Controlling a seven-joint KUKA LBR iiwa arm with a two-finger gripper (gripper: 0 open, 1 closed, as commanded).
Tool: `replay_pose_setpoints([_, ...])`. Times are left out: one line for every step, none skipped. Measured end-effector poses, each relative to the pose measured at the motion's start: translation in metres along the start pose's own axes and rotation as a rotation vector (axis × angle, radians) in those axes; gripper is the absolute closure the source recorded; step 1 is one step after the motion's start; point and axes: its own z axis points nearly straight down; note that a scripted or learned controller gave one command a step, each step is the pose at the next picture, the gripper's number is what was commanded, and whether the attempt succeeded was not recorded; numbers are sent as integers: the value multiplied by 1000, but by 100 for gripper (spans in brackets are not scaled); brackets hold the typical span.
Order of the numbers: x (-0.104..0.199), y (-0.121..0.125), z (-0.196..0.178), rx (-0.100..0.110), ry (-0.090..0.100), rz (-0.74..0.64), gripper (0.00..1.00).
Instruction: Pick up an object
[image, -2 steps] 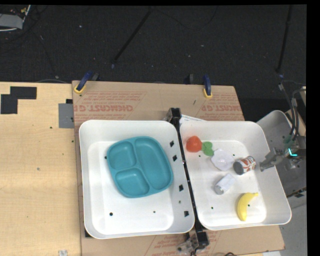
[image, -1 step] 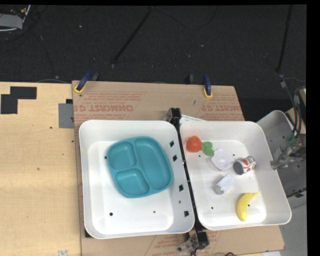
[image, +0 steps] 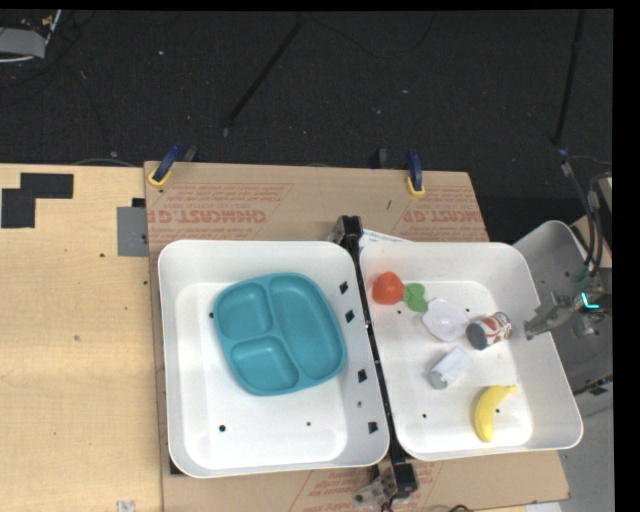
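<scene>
My arm: it sits at the right edge of the view, outside the right bin (image: 540, 300), grey and partly cut off by the frame.
My gripper (image: 583, 305): near the right bin's outer wall, level with the small can; a small teal light shows on it. I cannot tell its state from this view, and it is clear of every object.
Left bin (image: 190, 420): white and shallow, holding a teal divided plate (image: 278, 333) with three compartments, lying flat and turned at a slant.
Right bin contents: a red tomato-like fruit (image: 388, 289) near the dividing wall, with a small green piece (image: 414, 296) touching its right side.
Clear cup (image: 443, 321): a translucent, pale item just right of and below the green piece; its exact form is hard to read.
Small can (image: 488, 329): lying on its side, white with red markings and a dark end, just beside the clear cup.
Grey-and-white object (image: 449, 367): lies tilted below the clear cup, too small to name.
Banana (image: 490, 411): yellow, curved, in the lower right part of the right bin, well apart from the red fruit.
Bench: a cardboard sheet (image: 300, 200) under both bins, held by two clamps (image: 414, 177) at its far edge, with light wood to the left.
</scene>
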Motion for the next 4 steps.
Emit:
replay_pose_setpoints([-13, 56, -13, -5, -2, 26, 0])
replay_pose_setpoints([-13, 56, -22, -3, -1, 27, 100])
replay_pose_setpoints([45, 2, -167, -15, -1, -6, 100])
replay_pose_setpoints([44, 2, -161, -3, -1, -3, 0])
